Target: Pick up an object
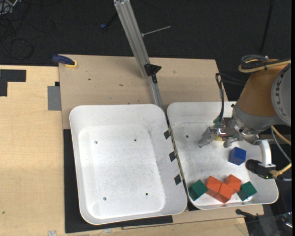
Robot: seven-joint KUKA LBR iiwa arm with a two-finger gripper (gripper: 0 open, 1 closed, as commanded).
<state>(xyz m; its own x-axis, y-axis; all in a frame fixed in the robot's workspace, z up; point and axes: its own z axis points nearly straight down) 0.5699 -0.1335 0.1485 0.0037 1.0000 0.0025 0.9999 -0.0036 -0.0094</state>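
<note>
Arm [258,100] reaching from right, wrist angled down, pincer [217,137] low.

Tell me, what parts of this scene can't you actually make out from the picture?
- Gripper: too small and blurred in the camera view to tell how its fingers stand.
- Orange blocks: pressed together, so their count is unclear.
- Right bin: the grey and orange arm covers its far right corner.
- Green block: partly tucked behind the orange ones.
- Blue block: its hidden faces can't be seen.
</note>
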